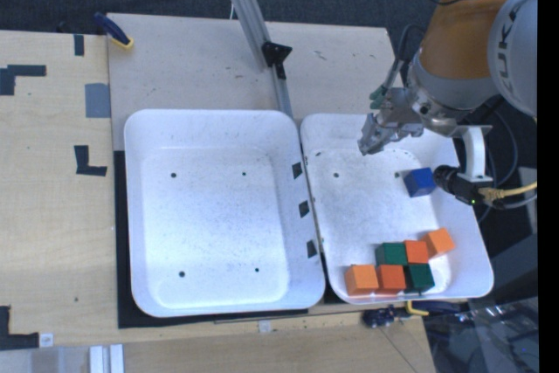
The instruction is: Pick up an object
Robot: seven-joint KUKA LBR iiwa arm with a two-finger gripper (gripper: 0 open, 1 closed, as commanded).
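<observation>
Two white bins sit side by side on your bench (52,188). Your larger one, the left bin (140,275), shows you bare speckled floor with four small dark dots. Your right bin (336,214) holds all the blocks. Your arm (472,39) reaches in from the right, and its gripper (374,140) hangs over the far end of the right bin; you cannot tell how its claw stands from this angle, and nothing shows between it. Look at the near right corner for a tight cluster: an orange block (361,278) on the left, another orange one (392,276) touching it, two green blocks (392,252) and two more orange ones (439,241) toward the right wall. One blue block (420,182) lies apart, below and right of the gripper.
</observation>
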